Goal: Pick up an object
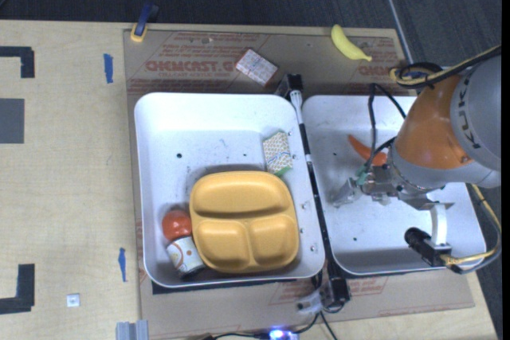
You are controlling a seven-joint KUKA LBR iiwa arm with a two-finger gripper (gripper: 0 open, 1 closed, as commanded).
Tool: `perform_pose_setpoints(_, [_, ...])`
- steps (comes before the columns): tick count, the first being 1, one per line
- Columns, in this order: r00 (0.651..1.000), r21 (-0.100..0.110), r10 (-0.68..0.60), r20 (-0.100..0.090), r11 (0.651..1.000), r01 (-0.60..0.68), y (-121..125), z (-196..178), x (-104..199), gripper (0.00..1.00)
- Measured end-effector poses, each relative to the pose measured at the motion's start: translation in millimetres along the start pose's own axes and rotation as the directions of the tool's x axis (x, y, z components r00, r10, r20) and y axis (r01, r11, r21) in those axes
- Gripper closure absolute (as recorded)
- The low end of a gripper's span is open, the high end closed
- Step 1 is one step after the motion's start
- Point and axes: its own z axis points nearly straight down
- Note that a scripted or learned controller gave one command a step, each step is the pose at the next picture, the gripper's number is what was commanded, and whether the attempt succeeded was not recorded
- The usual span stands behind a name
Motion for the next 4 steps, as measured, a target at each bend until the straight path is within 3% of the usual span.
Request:
perform_pose_setpoints(1, [1.0, -0.004, 0.001, 0.001, 1.0, -0.001, 0.8, -10.1, 0.1, 1.0])
perform_pose_setpoints(2, [1.0, -0.002, 0.0, 0.001, 1.0, 0.0, 59.1, -0.4, -48.9, 1.0])
perform_pose_setpoints(3, [1.0, 0.0, -0.001, 0.0, 1.0, 0.001, 58.6, 0.3, -48.2, 0.0])
perform_pose_setpoints(4, [1.0, 0.002, -0.001, -0.001, 1.0, 0.001, 23.4, 0.3, 0.7, 0.0])
